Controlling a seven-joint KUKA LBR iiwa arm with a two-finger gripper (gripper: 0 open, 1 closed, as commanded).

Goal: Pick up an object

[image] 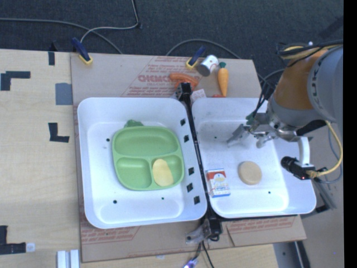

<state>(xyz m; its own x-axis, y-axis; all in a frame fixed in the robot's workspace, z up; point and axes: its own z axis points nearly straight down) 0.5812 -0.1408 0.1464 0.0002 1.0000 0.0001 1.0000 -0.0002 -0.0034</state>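
Right bin (290,202): round tan cookie (250,172), no evident long axis; beside it a small red-and-white carton (218,182), long axis running near-to-far. End effector (246,134) hovers above the bin's far half, fingers spread apart, grasping nothing. Left bin (92,149): green divided plate (148,157) carrying a yellow piece (162,172).

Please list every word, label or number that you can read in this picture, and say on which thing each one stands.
"CHUNGA": red print on the cardboard sheet behind the bins; only partly legible, so the reading is uncertain.
Small box in the right bin: red and white print, too small to read.
Fainter red print below on the cardboard: blurred.
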